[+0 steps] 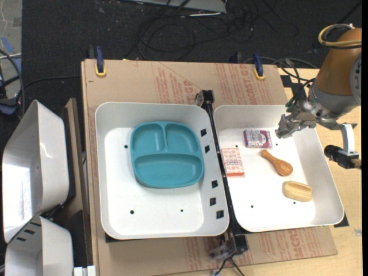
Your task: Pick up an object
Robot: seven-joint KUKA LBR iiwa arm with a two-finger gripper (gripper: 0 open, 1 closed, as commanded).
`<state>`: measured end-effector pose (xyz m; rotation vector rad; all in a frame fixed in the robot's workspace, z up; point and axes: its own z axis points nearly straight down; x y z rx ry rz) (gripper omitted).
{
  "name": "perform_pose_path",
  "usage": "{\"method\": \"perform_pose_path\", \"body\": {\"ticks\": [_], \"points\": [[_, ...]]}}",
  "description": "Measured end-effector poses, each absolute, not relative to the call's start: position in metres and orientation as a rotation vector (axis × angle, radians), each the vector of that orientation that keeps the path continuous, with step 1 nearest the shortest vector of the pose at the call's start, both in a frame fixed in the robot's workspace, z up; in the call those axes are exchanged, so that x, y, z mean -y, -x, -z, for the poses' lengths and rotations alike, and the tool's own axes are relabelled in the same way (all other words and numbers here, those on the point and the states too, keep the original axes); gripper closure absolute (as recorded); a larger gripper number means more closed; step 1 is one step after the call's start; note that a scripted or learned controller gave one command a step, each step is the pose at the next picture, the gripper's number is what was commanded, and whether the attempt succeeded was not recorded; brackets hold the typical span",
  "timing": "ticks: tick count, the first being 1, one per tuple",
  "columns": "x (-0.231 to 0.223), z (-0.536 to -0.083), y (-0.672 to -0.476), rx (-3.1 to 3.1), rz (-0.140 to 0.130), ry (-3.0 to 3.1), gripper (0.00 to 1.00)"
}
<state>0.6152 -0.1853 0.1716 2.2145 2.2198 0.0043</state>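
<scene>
Right bin (322, 171): purple packet (257, 138), red-white packet (232, 161), wooden spoon (277, 162), wooden block (297, 191); end effector (286, 129) above the bin's far edge, finger state cannot be told.

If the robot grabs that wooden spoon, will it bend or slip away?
Probably no bending: the wooden spoon looks solid and stiff. Its thin handle, pointing toward the gripper, seems easy to pinch, but the rounded bowl end might make it swing or tilt if grabbed off-centre. It lies flat on the smooth right bin floor, so a nudge would likely slide it, not roll it.

Tray (167, 155) in left bin (109, 171); spoon (277, 163), seemingly two packets, in right bin (322, 188).
</scene>
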Motion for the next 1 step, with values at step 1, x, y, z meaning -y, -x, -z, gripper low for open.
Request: {"method": "perform_pose_path", "body": {"ticks": [1], "points": [[0.1854,-0.2227,-0.6167,-2.22,-0.005,-2.213,1.0]]}}
